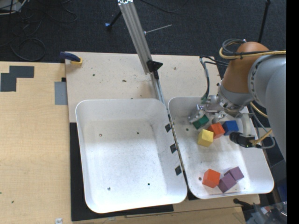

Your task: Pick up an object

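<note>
The right bin (261, 183) holds several small blocks. A green block (201, 122), a yellow block (205, 137), an orange block (217, 129) and a blue block (231, 126) cluster in its far half. Another orange block (211, 178) and two purple blocks (227, 183) (236, 173) lie near its front edge. My gripper (202, 114) is low over the far part of this bin, right above the green block's upper edge and seemingly touching it. The wrist hides how the gripper meets the block.
The left bin (93, 120) sits beside the right one, with a divider edge (173, 148) between them. A slanted metal post (139, 41) rises behind the bins. The wooden bench (32, 139) extends to the left. A blue-and-yellow clamp (71, 58) lies at the back left.
</note>
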Robot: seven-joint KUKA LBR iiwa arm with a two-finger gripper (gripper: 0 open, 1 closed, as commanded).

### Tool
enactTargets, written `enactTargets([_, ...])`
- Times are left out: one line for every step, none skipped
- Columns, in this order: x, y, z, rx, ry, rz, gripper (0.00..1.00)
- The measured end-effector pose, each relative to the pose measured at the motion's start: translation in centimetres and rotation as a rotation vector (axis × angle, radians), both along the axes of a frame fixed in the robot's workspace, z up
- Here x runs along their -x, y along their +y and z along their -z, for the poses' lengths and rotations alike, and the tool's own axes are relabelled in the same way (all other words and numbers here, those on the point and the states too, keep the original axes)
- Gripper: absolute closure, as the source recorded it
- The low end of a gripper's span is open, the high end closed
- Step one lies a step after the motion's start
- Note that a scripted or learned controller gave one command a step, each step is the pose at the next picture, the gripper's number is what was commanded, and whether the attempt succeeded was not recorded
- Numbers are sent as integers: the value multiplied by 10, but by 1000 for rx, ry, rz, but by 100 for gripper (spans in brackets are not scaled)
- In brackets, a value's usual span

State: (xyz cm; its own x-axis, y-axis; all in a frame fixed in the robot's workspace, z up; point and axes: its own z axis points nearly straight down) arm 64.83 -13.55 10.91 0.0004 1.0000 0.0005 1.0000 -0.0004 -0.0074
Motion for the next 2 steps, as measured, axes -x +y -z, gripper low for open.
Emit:
enactTargets([-1, -1, -13, 0, -2, 4, 100])
enactTargets([8, 1, -61, 0, -9, 5, 100])
